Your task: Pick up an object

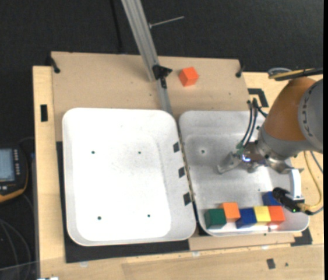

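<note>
Blocks sit in a row along the near edge of the right bin (210,127): green block (215,217), orange block (231,210), blue block (246,216), yellow block (261,214), another orange-red block (276,213). I see my claw (229,165) low over that bin's middle, apart from the row; can't tell its state. One orange cube (188,76) lies on the worktop (111,80) near its far edge. Left bin (120,174) alongside.

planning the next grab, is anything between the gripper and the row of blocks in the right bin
Nothing visible. The gripper sits over bare floor of the right bin; the blocks line its near wall, with only open bin floor between.
</note>
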You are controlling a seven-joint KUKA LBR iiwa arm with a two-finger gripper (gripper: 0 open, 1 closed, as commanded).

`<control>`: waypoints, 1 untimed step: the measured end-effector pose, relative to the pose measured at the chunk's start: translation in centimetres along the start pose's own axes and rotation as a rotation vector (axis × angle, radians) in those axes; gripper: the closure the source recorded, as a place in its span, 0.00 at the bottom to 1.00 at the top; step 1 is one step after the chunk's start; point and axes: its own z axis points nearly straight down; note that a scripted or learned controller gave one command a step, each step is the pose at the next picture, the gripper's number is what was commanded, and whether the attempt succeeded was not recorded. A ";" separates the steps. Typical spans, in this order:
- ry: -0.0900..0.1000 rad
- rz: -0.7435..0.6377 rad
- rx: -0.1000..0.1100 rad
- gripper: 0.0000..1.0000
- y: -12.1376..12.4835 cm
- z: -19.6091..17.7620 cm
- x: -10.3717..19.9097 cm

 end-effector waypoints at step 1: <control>0.003 -0.004 0.000 0.00 0.5 -0.2 6.3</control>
